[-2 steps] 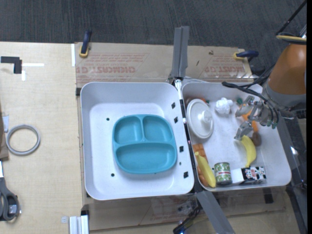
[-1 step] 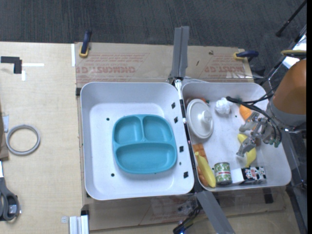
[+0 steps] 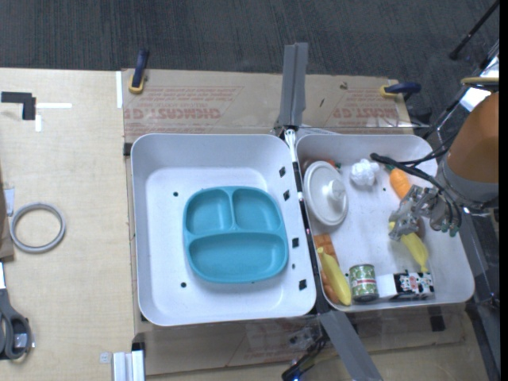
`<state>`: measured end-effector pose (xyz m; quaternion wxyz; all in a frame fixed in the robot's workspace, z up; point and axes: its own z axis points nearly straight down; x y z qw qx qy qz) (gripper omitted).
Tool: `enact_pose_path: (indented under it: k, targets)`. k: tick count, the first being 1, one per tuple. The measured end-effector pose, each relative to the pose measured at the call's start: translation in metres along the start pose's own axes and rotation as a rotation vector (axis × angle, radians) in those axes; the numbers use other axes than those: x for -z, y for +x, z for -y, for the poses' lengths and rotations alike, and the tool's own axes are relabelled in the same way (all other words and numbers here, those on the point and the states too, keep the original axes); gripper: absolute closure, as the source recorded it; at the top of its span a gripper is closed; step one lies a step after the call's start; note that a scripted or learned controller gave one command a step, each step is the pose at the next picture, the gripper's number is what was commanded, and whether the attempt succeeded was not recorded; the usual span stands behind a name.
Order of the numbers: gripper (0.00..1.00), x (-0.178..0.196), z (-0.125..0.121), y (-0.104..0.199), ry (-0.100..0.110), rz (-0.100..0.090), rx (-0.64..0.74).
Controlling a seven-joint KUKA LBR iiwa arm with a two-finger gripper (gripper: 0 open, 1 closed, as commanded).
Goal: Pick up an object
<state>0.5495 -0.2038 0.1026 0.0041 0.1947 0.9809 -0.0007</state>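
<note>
At three o'clock of the tabletop (image 3: 63, 133), the right-hand bin (image 3: 444, 296) holds a scatter of small things, and the end effector (image 3: 409, 221) hangs low over its right half, directly above a yellow banana-shaped toy (image 3: 415, 250). Whether it is open, closed or gripping anything I cannot tell; the metal parts blur together there. The banana toy lies slanted, its upper end touching or just under the end effector, its lower end pointing toward five o'clock. Just beside it at twelve o'clock lies an orange carrot-like piece (image 3: 400, 182), and near that a crumpled white object (image 3: 363, 173). A white round lid or dish (image 3: 326, 193) sits at the bin's left wall. Along the six o'clock edge lie a yellow and orange corn-like toy (image 3: 332, 275), a small green-labelled can (image 3: 363, 282) with writing too small to read, and a flat white packet with dark print (image 3: 413, 284), also unreadable.

The left-hand bin (image 3: 151, 236) holds a teal three-compartment plate (image 3: 235, 234). Behind both bins, cardboard (image 3: 206, 109) carries red mirrored lettering I cannot make out. A grey ring (image 3: 35, 227) lies on the tabletop at nine o'clock.
</note>
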Motion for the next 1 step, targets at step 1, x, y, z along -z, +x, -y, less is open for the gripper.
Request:
enact_pose_path:
  k: [1]
  targets:
    - [1.0, 0.0962, -0.0534, -0.0004, 0.0, -0.005, -0.134]
